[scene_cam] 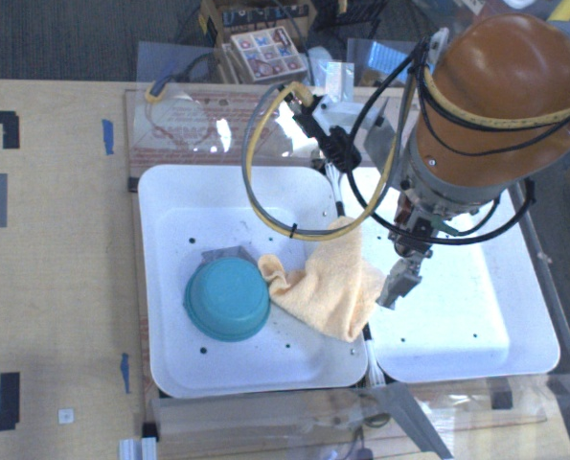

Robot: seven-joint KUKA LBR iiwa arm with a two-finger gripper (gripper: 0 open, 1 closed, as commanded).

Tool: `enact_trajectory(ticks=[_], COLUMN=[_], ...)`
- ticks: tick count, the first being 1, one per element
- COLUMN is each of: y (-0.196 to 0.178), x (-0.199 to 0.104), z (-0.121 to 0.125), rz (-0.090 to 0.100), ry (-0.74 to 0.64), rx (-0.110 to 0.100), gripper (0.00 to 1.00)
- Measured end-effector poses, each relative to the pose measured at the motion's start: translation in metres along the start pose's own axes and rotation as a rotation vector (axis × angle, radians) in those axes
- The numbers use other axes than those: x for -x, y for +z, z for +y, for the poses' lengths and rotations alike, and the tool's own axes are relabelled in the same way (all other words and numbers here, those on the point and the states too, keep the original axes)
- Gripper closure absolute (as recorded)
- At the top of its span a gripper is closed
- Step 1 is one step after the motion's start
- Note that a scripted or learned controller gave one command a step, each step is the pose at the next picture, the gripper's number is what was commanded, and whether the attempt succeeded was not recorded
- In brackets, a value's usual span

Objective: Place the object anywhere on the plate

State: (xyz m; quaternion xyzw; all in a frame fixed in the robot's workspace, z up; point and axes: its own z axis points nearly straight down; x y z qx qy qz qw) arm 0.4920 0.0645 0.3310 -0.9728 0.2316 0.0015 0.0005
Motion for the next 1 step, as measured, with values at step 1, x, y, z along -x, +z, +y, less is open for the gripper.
enact_trajectory(ticks=[1], y=[0.0943], x=[-0.0431], z=[0.0046], rz=[0.000], ry=[-0.112], rx=[-0.001], gripper=[0.00])
